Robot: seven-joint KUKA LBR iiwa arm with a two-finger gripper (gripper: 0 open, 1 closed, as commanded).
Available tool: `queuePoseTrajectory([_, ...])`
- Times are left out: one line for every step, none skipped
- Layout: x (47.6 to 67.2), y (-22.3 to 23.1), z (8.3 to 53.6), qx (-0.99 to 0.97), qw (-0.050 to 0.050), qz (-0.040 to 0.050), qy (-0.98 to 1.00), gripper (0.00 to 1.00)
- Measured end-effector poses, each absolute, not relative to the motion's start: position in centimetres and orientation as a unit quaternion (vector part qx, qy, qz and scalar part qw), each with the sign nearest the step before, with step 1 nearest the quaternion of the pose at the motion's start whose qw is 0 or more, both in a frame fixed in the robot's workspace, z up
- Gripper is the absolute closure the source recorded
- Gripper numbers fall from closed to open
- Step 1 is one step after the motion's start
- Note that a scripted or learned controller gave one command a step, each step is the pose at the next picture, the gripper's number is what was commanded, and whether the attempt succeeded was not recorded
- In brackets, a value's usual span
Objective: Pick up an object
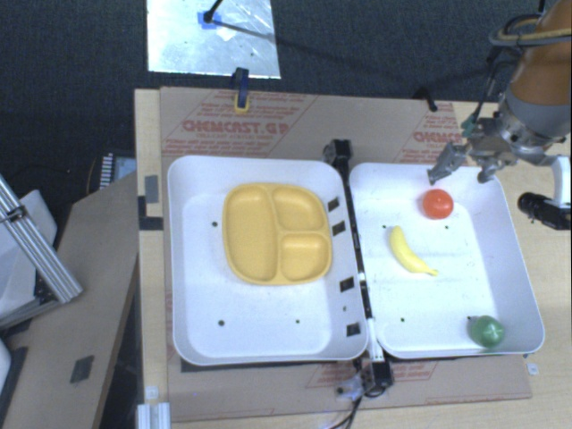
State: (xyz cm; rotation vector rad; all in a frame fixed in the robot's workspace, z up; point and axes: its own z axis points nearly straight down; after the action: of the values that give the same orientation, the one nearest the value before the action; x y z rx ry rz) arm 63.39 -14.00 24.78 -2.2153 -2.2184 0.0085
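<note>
A single fixed camera looks down on the table (268, 119) from above, at a slant rather than straight overhead: the near edges of the two white bins appear wider than the far ones. It faces across the table toward dark carpet and a shiny metal sheet (213, 25) at the top of the frame. It stands far enough back to take in both bins whole, the left bin (192, 266) and the right bin (500, 266) lying side by side in the middle, along with table margins and floor on the left. The arm (541, 70) enters from the upper right corner, partly cut by the frame edge.
</note>
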Motion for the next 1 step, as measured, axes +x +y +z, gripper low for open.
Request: queuePoseTrajectory([63.6,-13.98,25.38,-0.706,-0.001,-0.0003,-0.708,0.0])
